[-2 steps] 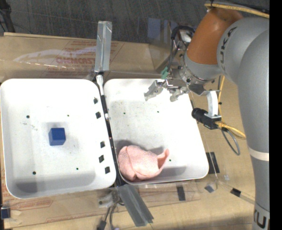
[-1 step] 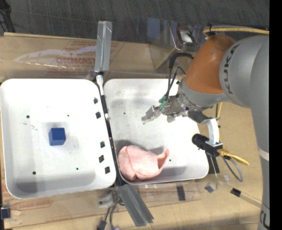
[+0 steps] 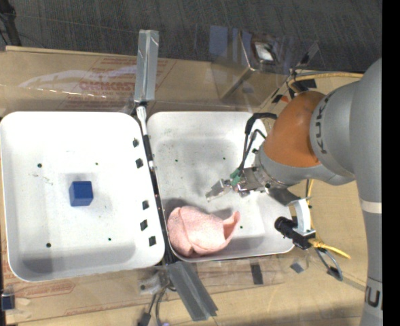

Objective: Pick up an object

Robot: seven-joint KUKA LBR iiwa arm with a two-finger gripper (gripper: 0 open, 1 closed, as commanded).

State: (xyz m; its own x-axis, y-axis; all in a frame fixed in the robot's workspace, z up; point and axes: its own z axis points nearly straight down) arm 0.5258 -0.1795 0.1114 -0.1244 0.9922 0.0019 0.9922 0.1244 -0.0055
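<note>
Hovering over the right bin (image 3: 186,124) above the pink cloth (image 3: 200,231), the fingers (image 3: 216,189) seem released.

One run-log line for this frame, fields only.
arm: over right bin | pincer: above bin floor, holding nothing seen | pink cloth: right bin, near edge | blue cube: left bin

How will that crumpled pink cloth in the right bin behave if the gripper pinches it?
The crumpled pink cloth shows soft folds, so it will probably sag and drape, not lift stiffly. It looks light and unlikely to roll. One edge lies near the right bin's wall, so it may drag.
</note>
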